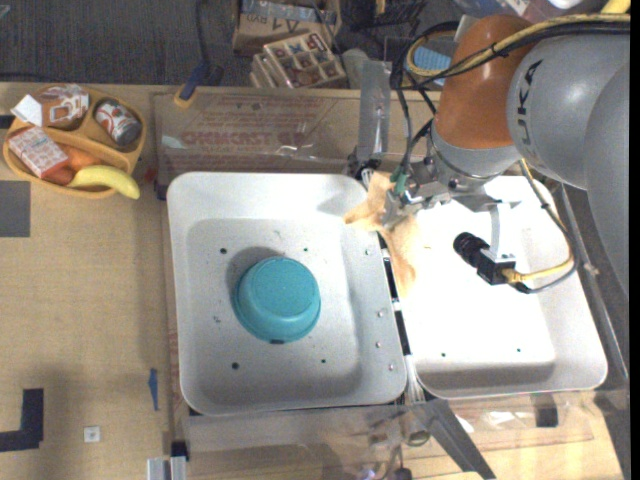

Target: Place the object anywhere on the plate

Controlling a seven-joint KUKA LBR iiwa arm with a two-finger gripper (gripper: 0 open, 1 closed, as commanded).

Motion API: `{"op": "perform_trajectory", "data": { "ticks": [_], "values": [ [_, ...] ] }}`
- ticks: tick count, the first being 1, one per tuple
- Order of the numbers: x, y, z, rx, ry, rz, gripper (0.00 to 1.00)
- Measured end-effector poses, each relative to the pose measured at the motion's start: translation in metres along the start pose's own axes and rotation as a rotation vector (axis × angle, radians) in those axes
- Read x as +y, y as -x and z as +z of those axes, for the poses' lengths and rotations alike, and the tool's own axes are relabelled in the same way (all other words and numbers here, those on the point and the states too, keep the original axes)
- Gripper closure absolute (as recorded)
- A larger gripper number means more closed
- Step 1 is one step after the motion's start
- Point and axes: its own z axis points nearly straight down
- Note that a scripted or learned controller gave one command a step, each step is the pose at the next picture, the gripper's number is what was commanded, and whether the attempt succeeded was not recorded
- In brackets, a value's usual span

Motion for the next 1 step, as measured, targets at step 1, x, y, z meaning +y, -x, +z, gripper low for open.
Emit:
{"op": "perform_trajectory", "data": {
  "ticks": [1],
  "values": [
    [0.0002,0.0027,-0.0397,-0.001,0.001,0.003,1.00]
  ]
}}
